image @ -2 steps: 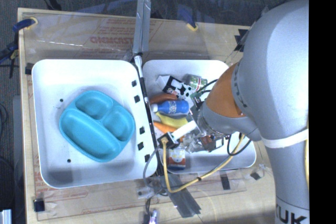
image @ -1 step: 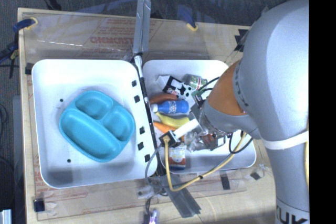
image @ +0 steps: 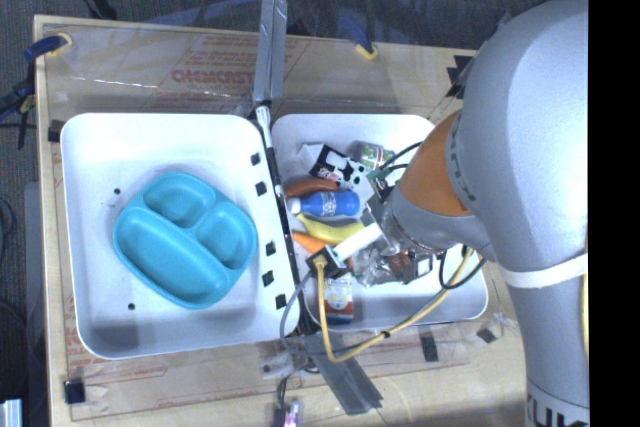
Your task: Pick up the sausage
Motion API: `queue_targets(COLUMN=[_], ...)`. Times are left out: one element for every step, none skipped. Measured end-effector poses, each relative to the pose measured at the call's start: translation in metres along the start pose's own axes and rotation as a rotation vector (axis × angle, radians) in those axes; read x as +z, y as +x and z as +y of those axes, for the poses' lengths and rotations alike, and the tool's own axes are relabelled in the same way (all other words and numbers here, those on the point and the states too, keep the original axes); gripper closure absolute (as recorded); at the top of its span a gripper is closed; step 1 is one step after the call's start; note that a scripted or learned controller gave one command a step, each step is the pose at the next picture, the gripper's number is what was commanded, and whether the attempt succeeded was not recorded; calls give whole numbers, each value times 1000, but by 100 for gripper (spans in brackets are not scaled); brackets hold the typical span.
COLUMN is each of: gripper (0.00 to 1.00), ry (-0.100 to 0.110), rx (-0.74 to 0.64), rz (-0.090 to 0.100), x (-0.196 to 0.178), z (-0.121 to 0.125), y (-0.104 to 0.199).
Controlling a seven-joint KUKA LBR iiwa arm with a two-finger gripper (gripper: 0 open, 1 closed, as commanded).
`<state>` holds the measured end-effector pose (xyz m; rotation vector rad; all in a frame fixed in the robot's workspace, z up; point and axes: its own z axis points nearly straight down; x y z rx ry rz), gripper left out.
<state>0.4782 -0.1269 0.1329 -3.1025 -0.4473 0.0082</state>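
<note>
brownish-red sausage [image: 312, 185] sits just above the blue bottle [image: 330, 204] in the right bin [image: 400, 127], the hand [image: 372, 253] is low just below-right of that bottle, can't tell its state, so i'd come down above the bottle, along the sausage.

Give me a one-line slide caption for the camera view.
Grey arm's hand low in the cluttered right bin near the sausage; blue divided plate in the left bin.

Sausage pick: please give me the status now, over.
Gripper low in right bin, among clutter. Sausage lying near divider, not gripped. Blue bottle and yellow item crowd beside it.
</note>
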Motion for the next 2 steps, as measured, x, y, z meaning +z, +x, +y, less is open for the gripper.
queue_targets(gripper=[100,100], ry=[-5,-3], rx=[-21,61], rz=[1,1], x=[42,41], z=[-10,37], y=[85,160])
